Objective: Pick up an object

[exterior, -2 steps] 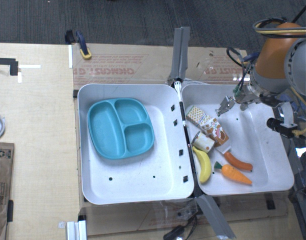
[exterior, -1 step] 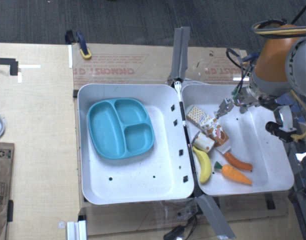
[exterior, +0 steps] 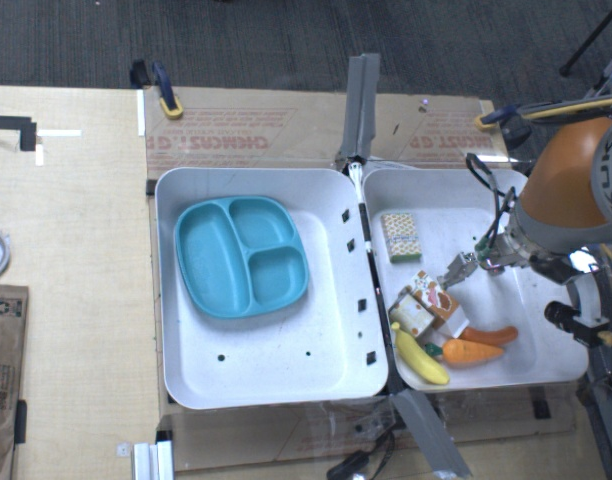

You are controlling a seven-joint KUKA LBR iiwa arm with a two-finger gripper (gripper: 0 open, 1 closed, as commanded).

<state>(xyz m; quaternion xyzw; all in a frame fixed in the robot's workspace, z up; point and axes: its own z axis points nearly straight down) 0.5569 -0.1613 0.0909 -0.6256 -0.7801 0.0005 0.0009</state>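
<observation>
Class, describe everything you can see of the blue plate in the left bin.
The blue divided plate looks like matte turquoise plastic, rounded-rectangular, with three compartments: one long, two smaller. It lies flat and upright on the floor of the left bin, toward its upper left, turned slightly askew. Nothing sits in it or touches it.

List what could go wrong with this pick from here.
The small carton, banana and carrot lie bunched together, so the gripper may nudge a neighbour or pinch two at once. The banana sits against the bin wall, leaving little room for a finger there.
</observation>
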